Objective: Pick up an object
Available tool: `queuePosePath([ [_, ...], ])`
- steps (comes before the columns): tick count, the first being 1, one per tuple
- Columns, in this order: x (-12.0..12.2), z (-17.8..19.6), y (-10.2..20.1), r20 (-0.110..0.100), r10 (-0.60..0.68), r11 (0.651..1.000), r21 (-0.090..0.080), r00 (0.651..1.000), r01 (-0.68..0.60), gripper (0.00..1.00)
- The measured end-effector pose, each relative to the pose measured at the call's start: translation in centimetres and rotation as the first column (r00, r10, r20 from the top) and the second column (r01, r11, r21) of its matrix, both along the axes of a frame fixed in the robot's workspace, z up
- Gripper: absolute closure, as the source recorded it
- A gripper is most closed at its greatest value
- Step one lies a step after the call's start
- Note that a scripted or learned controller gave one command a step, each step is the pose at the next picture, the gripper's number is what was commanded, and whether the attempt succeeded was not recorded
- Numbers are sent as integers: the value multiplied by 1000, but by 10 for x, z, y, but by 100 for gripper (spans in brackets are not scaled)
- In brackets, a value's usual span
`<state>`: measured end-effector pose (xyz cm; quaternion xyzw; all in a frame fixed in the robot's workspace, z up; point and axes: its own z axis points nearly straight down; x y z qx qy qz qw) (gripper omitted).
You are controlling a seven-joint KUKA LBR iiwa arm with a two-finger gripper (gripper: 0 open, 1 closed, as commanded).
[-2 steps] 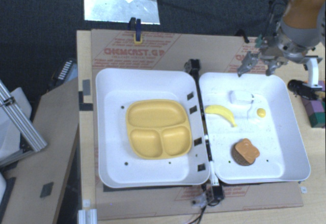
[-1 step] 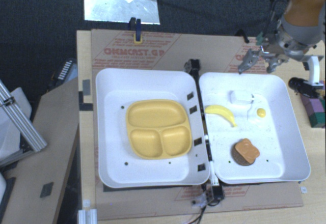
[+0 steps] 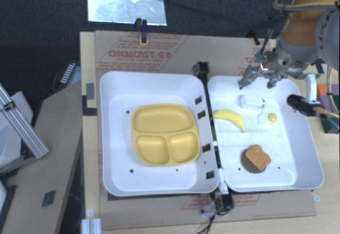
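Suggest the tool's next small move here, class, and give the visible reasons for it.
Probably a short drop straight down. The tool is open and hangs over the far end of the right bin, with a clear plastic piece just below it. The banana, small yellow ball and brown bun all lie nearer the camera, so the clear piece looks the closest target.

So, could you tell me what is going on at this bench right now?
A robot arm reaches in from the right, its gripper open above the far end of the right bin. It holds nothing. Just below it lies a small clear item, too faint to identify. Also in that bin are a banana, a small yellow piece and a brown, bread-like object. The left bin holds a yellow divided tray. Nothing has been picked up yet.
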<state>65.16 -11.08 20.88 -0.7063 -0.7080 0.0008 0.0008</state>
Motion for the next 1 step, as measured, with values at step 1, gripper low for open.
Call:
queuePosePath([
  [1, -4, -60, -5, 0, -1, 1000, 0, 1000, 1, 0],
])
